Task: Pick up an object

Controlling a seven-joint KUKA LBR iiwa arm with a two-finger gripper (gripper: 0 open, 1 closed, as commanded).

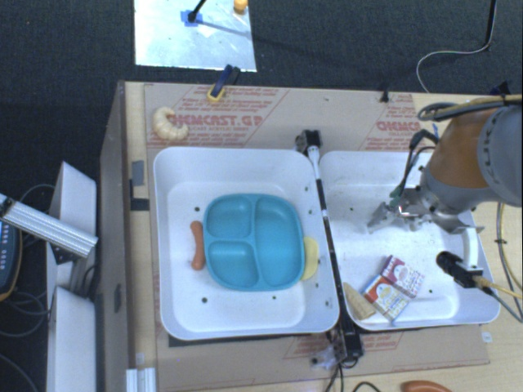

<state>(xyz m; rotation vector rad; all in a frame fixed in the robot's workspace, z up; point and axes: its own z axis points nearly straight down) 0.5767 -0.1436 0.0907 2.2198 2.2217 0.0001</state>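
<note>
My gripper (395, 219) hangs low over the middle of the right bin (359, 168), open, with nothing between its fingers. A small red-and-white carton (396, 286) lies in that bin near its front, a little below the gripper and apart from it. A tan wedge (357, 300) rests at the bin's front left corner, next to the carton. In the left bin (176, 219) sits a blue divided plate (252, 242), with an orange sausage (197, 245) to its left and a yellow piece (311, 256) tucked at its right edge.
The bins share a black divider (324, 219). Behind them on the cardboard lie a cream curled piece (169, 123) and a blue-and-yellow tool (221, 84). The arm's grey and orange body (470, 158) covers the right bin's far right corner.
</note>
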